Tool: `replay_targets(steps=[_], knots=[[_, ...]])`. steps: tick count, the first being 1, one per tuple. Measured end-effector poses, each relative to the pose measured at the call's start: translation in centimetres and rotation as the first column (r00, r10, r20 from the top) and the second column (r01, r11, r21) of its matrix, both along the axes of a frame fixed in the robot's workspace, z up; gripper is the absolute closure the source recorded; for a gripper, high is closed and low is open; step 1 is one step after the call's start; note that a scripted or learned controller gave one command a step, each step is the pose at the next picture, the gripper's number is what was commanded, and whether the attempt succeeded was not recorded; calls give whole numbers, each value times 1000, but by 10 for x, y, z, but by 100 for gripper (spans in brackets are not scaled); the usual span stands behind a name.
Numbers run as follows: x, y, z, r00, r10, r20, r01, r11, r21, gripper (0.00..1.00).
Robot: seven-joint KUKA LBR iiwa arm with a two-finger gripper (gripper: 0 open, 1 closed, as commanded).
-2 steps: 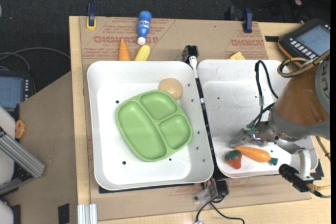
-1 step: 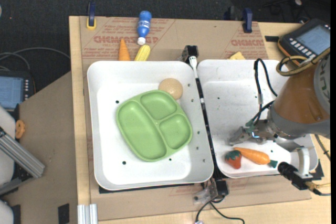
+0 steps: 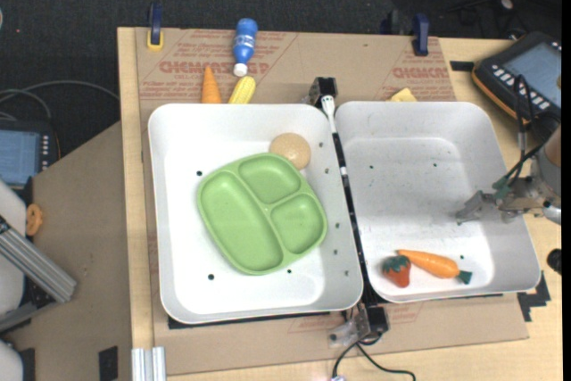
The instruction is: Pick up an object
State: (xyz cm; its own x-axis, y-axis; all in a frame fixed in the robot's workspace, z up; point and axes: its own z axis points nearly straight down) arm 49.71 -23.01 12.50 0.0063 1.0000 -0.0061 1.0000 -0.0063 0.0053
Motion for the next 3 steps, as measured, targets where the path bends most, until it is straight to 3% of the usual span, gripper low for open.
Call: replay_targets(steps=[1, 2, 3], knots=[[43, 76, -43, 1000, 14, -5, -14, 1000, 8, 0], [104, 97, -40, 1000, 12, 1, -12, 1000, 5, 0], [35, 32, -40, 1000, -2, -11, 2, 1000, 5, 0]])
